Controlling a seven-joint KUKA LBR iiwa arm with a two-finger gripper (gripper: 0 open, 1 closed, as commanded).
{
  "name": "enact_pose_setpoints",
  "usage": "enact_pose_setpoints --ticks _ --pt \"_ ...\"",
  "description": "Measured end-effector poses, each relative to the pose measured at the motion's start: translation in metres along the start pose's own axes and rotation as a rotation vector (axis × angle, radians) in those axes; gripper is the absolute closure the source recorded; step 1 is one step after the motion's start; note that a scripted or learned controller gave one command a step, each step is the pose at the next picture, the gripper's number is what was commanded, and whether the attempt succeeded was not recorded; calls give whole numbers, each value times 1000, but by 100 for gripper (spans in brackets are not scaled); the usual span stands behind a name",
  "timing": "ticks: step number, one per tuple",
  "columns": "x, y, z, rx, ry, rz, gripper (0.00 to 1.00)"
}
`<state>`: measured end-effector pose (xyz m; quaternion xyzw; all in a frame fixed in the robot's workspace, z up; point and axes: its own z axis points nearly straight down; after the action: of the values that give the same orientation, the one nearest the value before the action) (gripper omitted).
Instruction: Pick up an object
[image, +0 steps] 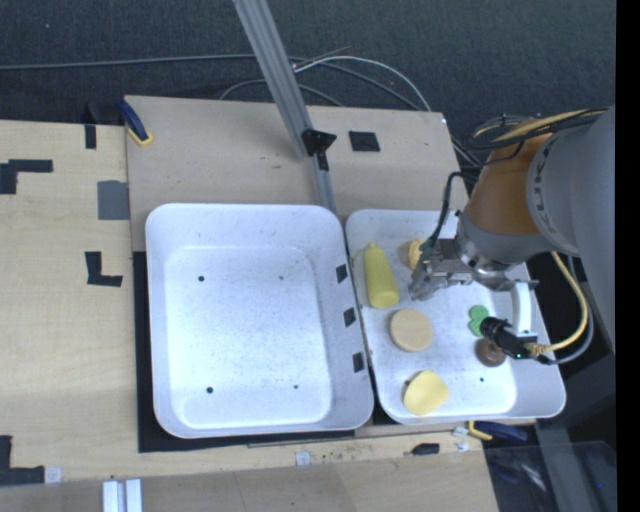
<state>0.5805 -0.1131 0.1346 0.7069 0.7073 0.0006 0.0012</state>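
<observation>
Tool (425, 280) low in right bin (530, 405), hanging just beside yellow tube (380, 277) and above tan disc (410, 330); cannot tell open or closed. Nothing seen between its tips.

Closest candidate: yellow tube, lying lengthwise along the bin's left wall. Probably light, smooth plastic, so likely slippery and inclined to roll; best pinched across the narrow middle, not end to end. Tan disc, flat on the floor just below the tool, looks stiff and low, hard to get tips under; edges the only purchase. Yellow lump (425, 392) near the front rim looks rounded, maybe soft. Small yellow piece (412, 250) half hidden behind the tool. Green piece (478, 318) and brown piece (489, 352) near the right wall, too small to judge.

Left bin (165, 300) bare white floor, touching the right bin along their shared edge on the desk (60, 230).
</observation>
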Motion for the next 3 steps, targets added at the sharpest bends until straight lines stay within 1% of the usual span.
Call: enact_pose_setpoints --ticks 1,2,3 --pt "0 -1 -9 4 1 0 100" --pt "14 -76 41 -8 0 1 100" --pt "14 -75 30 -11 -1 0 100"
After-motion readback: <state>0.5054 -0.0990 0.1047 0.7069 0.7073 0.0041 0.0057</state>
